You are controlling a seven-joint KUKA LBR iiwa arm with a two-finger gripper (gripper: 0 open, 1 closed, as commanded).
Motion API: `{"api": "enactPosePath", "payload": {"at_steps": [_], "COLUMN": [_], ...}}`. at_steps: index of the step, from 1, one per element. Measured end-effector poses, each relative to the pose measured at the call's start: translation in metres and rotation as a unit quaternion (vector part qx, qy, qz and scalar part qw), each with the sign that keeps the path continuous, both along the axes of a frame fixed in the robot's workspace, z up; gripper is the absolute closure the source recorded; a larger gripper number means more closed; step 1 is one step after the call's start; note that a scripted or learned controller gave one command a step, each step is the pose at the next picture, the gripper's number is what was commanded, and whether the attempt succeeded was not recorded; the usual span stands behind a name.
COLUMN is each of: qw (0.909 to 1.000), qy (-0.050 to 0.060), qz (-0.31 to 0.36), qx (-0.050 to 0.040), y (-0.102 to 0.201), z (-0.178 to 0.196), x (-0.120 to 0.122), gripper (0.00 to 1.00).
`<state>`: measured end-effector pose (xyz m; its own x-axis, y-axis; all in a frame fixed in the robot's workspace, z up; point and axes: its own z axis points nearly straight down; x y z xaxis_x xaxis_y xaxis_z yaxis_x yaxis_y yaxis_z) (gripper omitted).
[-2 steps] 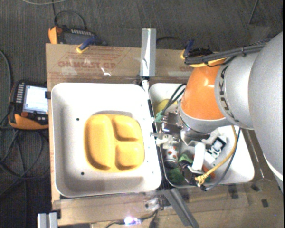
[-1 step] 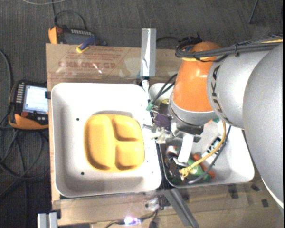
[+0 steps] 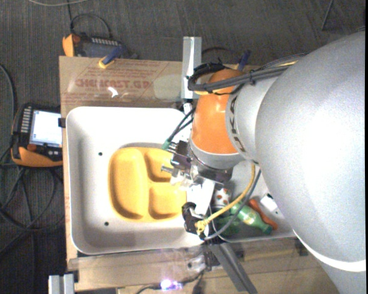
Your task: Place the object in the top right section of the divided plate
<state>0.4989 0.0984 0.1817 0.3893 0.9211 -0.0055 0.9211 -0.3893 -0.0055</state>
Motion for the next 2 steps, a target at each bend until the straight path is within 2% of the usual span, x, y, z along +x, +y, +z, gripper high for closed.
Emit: {"api": "enactPosePath", "payload": {"at_steps": [1,2], "qw": [0.9652,0.9571], "qy": [-0.001,-0.002], "qz": [-0.261,-0.29], "qx": [-0.0024,-0.0029], "y": [-0.008,-0.005], "z": [0.009,0.053], "x": [-0.016,0.008], "gripper": [1.0,1.0]}}
